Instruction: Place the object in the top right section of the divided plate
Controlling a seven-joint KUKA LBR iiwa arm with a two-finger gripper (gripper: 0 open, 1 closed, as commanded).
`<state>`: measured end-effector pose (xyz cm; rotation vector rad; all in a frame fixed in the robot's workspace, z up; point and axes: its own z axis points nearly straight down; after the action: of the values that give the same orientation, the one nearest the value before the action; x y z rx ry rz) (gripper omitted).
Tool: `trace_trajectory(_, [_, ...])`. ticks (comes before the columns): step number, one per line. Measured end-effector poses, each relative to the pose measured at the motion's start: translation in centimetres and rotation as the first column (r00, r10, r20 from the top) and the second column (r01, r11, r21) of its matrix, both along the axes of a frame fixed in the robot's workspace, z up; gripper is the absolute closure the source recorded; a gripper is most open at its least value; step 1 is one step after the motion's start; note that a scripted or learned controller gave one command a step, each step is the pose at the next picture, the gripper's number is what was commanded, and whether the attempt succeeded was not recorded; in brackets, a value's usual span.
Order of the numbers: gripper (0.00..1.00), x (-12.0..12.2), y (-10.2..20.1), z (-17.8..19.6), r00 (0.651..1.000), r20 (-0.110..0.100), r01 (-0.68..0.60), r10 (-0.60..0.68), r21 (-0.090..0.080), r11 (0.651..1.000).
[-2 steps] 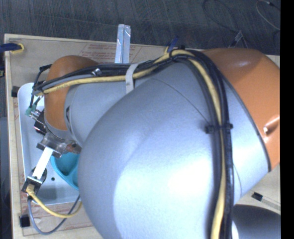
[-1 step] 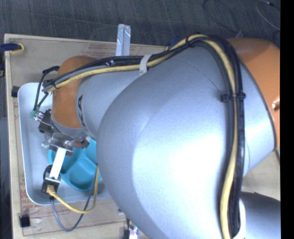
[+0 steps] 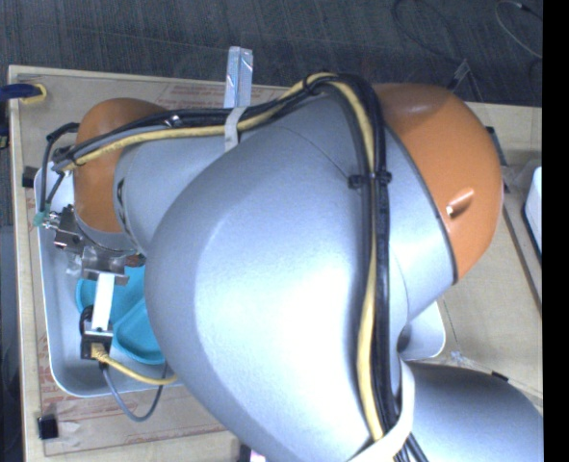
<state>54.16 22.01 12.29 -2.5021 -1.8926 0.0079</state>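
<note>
My arm [image 3: 294, 277] hid the object, so I couldn't judge its weight or best hold; the gripper [image 3: 90, 263], by the blue plate [image 3: 135, 330], was unreadable.

Cool, even overhead light; soft sheen on grey arm [image 3: 294, 287]; small glare streak on orange band [image 3: 457, 203]; floor [image 3: 120, 17] dim.

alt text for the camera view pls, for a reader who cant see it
A large grey arm with orange bands reaches in from the right and covers most of the bench. Its wrist end hangs over the left white bin, where part of a light blue plate shows beneath it.
</note>
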Motion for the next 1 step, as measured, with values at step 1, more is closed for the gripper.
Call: trace_trajectory(1, [1.0,5.28,-6.11,-2.75,1.0,0.009,0.002,-0.002,0.007,1.0])
